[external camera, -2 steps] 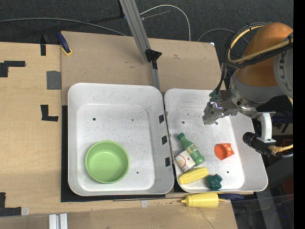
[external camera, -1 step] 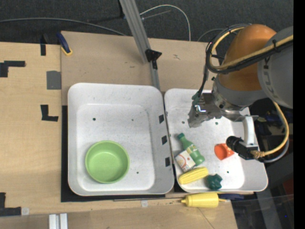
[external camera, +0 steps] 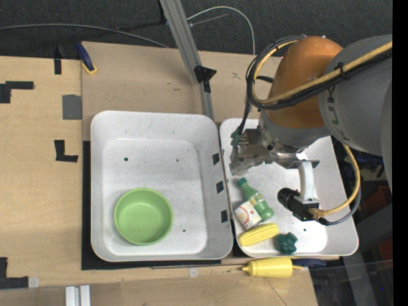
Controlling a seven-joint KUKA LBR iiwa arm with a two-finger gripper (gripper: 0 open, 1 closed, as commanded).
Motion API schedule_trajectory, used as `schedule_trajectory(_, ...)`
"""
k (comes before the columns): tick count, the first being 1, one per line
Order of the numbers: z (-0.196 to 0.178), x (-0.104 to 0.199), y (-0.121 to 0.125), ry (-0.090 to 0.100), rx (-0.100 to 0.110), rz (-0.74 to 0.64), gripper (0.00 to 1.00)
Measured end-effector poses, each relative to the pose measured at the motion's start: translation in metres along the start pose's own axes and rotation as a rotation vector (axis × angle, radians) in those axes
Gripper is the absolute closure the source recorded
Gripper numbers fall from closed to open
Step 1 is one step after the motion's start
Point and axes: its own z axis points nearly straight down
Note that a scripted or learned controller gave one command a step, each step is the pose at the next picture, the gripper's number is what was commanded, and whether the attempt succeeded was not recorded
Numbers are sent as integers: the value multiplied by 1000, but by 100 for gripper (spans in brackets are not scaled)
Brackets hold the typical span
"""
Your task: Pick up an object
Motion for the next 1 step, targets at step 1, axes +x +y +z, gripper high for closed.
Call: schedule_trajectory(1,13,43,-19,-1,2,1,100)
